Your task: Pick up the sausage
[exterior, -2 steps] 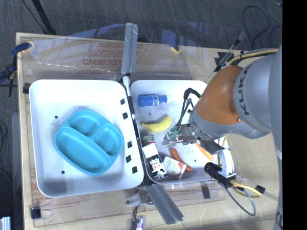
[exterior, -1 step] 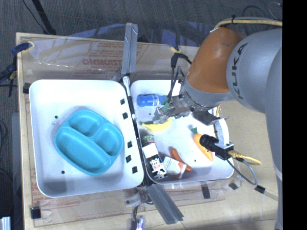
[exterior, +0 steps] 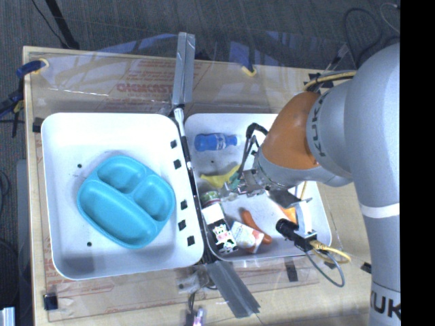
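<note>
Here the grey arm (exterior: 370, 134) with its orange band (exterior: 292, 138) reaches in over the right bin (exterior: 228, 122), and the gripper (exterior: 248, 182) is low inside this bin, near its middle. The gripper is partly hidden under the wrist, so I cannot tell how it stands or if it has anything in it.

The sausage (exterior: 253, 223) is an orange-brown piece that lies in the right bin, toward the near wall of this bin and just below the gripper. It looks apart from the gripper, though the gap is small. Just beside the sausage, on the side of the divider between the bins, there is a small carton (exterior: 239, 238) with a black and white pattern. A yellow-green item (exterior: 221, 179) lies next to the gripper, toward the divider, and a blue bottle (exterior: 214, 142) lies on its side near the far wall of the right bin. An orange piece (exterior: 291, 214) shows close to the outer wall of the right bin, partly under the arm.

The left bin (exterior: 61, 141), beside the right bin, has a blue tray (exterior: 126, 199) with compartments.
</note>
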Robot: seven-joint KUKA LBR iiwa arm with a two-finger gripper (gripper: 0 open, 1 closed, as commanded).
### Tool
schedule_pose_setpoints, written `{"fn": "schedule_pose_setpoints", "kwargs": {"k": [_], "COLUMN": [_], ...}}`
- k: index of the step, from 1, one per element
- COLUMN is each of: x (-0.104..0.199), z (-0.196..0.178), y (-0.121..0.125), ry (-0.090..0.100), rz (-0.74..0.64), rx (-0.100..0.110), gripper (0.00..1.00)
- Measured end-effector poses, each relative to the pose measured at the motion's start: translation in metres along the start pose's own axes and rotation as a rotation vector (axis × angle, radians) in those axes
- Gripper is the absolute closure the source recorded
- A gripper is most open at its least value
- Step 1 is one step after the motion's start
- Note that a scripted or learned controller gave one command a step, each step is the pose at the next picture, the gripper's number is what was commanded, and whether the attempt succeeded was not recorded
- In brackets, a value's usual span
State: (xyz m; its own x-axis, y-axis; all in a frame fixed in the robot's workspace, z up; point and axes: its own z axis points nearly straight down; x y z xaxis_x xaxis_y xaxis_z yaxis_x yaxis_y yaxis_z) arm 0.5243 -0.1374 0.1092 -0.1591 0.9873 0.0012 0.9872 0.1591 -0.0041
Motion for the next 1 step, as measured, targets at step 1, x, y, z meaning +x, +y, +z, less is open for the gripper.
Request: {"fn": "schedule_pose_setpoints", "kwargs": {"k": [1], "x": [-0.0143], "z": [-0.0065], "y": [-0.0015], "ry": [-0.024], "rz": [0.016], "rx": [-0.011], "gripper": [0.0]}}
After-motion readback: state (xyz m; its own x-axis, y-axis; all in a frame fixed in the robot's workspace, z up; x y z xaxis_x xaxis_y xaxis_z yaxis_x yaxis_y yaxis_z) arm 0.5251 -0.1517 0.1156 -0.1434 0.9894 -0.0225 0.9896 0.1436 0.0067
